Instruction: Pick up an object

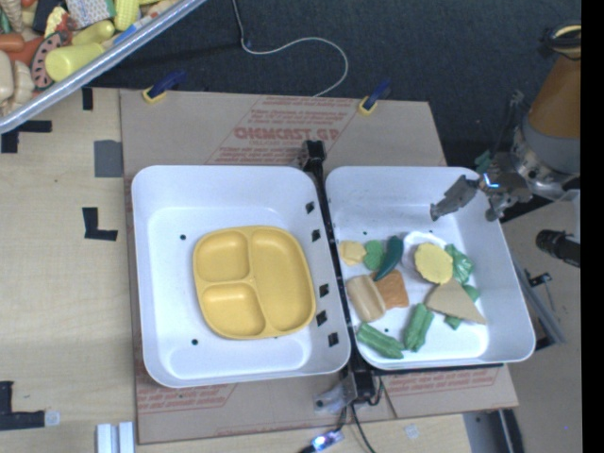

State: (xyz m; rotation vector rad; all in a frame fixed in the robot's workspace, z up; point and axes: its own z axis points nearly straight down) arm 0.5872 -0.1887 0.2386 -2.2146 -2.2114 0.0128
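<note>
The right bin holds a heap of toy food in its near half: a round yellow piece, a tan wedge, a bread-like piece, an orange block, a small pale yellow piece and several green pods. My gripper hovers over the bin's far right corner, above and behind the heap, its two dark fingers spread apart with nothing between them.
The left bin holds a yellow divided plate. A tray of spare toy food lies at the top left. A white cable loops behind the bins. Both bins rest on cardboard.
</note>
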